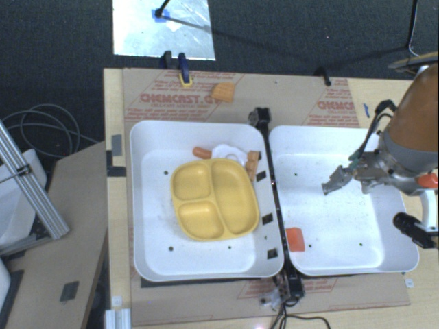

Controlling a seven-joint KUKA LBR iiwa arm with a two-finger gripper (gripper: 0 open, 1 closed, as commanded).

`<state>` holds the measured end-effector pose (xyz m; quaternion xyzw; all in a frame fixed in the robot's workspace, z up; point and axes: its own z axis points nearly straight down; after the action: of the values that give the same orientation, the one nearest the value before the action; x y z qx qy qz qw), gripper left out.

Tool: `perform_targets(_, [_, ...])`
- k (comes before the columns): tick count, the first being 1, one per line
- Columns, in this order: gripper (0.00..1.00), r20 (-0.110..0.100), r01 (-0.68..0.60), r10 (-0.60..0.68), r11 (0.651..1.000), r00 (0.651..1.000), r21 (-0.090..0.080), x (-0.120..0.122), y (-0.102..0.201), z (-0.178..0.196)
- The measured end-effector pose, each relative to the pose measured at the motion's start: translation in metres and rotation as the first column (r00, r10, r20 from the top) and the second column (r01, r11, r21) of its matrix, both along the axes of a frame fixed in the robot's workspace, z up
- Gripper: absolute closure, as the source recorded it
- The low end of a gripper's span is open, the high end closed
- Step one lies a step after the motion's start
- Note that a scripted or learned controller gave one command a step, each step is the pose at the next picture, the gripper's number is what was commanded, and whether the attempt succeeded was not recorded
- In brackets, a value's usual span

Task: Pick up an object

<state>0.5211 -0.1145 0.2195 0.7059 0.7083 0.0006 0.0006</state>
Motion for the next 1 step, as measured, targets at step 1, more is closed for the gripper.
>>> perform_targets(1, [0.0,-0.004,-0.009,0.009,1.0,1.0,0.004,-0.0213,0.0842,-0.0372])
